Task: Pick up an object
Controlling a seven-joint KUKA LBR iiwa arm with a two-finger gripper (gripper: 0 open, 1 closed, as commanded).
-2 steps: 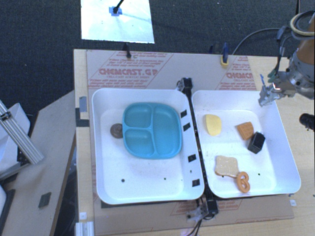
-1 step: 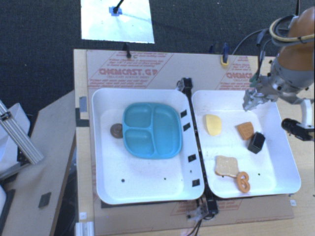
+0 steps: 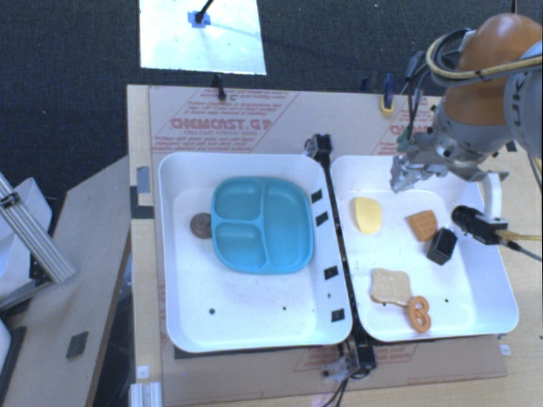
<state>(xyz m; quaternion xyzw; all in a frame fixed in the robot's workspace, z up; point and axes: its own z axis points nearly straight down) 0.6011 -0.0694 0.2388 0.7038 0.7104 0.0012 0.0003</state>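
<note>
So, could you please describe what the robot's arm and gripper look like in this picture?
The arm is grey metal with a rounded orange band above the wrist. Yellow and dark cables loop beside the band, and a thin green wire runs down toward the wrist. The gripper is a compact grey metallic unit.

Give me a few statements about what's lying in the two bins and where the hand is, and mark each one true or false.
1. The blue divided plate lies in the left bin. True.
2. The pretzel lies on the plate. False: it lies in the right bin, beside the slice of bread.
3. The hand is over the right bin's far edge. True.
4. The yellow piece is between the hand's fingers. False: it lies on the bin floor, apart from the hand.
5. A small round brownish thing sits at the plate's left edge. True.
6. The black block lies in the left bin. False: it is in the right bin, by the orange cracker.
</note>
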